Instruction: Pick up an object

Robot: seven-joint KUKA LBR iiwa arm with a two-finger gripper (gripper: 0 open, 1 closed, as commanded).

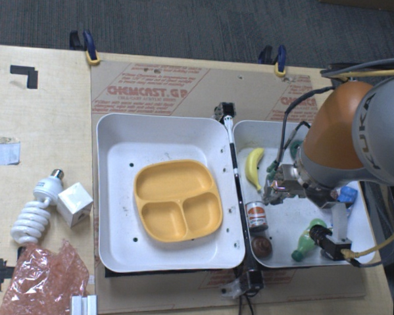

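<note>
Landmark: right bin (246, 131).

- Pink plastic wrap (42, 280): lying on bench, far off the right bin, past the left bin, nearest the camera.
- Spiral CFL bulb (36, 211) & small white cube (75, 204): lying on bench beyond the wrap, touching or nearly so.
- Left bin (110, 182): sitting edge to edge w/ right bin; holding a yellow 3-compartment tray (178, 200) at its centre.
- Brown round object (261, 246): resting in right bin's near corner, against the wall shared w/ left bin.
- Green bottle (306, 239): lying in right bin along near wall, tilted.
- Small can (256, 216): standing just beyond brown object, same wall.
- Gripper (274, 192): hanging over right bin's middle, just beside the can & below the banana; finger state: can't tell; nothing seen betw. fingers.
- Blue item (347, 194): partly hidden under arm; type unclear.
- Banana (252, 167): lying in right bin's far part, near shared wall.
- Blue-handled clamps (91, 48): gripping the board's far edge, beyond both bins.
</note>
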